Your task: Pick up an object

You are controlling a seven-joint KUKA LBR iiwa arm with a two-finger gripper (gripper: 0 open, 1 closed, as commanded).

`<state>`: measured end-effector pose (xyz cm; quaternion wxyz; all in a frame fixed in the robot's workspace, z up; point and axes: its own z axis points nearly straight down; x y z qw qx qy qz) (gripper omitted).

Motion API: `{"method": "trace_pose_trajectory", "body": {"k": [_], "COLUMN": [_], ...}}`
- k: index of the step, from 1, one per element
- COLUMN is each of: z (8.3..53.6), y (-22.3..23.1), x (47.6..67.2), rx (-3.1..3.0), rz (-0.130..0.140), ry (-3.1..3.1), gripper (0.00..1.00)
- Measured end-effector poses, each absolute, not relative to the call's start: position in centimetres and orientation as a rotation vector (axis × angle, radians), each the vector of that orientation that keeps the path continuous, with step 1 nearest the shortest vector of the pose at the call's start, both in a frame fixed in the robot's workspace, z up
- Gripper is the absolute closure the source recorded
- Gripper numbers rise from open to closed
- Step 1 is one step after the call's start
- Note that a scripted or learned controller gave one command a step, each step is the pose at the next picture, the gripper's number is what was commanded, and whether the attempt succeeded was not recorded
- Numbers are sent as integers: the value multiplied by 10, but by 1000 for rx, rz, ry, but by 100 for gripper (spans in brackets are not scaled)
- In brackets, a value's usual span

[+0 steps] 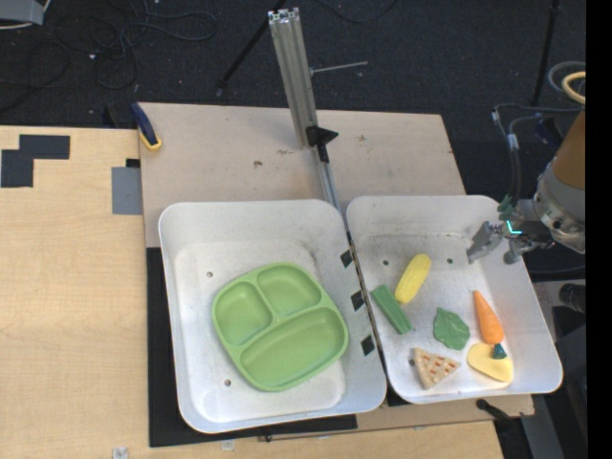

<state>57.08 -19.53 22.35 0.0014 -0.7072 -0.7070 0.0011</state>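
Note:
The right bin holds several toy foods: a yellow corn cob, a dark green bar, a green leafy piece, an orange carrot, a pizza slice and a yellow piece with a small teal bit on it. My gripper hangs over the bin's upper right corner, above and to the right of the corn. Its two fingers stand apart with nothing between them.
The left bin carries a light green divided plate. An upright aluminium post rises behind the bins. A wooden table surface lies to the left, and a blue-and-yellow tool rests on the back board.

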Motion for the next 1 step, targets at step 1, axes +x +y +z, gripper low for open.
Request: {"method": "trace_pose_trajectory", "body": {"k": [1], "z": [225], "y": [-195], "x": [571], "rx": [-2221], "rz": [1], "ry": [-2221], "gripper": [0]}}
